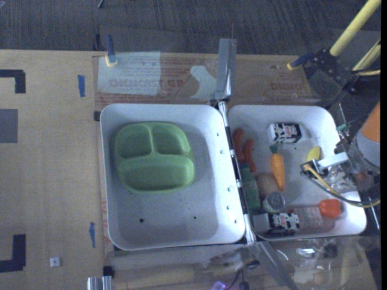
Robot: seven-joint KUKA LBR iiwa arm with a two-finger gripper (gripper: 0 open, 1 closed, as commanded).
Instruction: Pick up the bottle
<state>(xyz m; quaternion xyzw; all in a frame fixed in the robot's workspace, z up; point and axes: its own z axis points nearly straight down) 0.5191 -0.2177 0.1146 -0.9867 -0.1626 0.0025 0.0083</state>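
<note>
The bottle [311,216] lies on its side along the front wall of the right bin [323,116]. Its body is clear and its orange cap points right. The gripper [347,169] hangs over the bin's right edge, above and a little right of the bottle's cap and apart from it. A yellow cable loops below the wrist, and the grey arm with its orange band comes in from the right.
The right bin also holds a small carton [285,132], a carrot [277,169], red sausages [244,146], a green item [250,192], a potato [266,183], a can [275,200], a second carton [284,222] touching the bottle, and a yellow piece [313,154]. A green divided plate [155,156] lies in the left bin [175,222].
</note>
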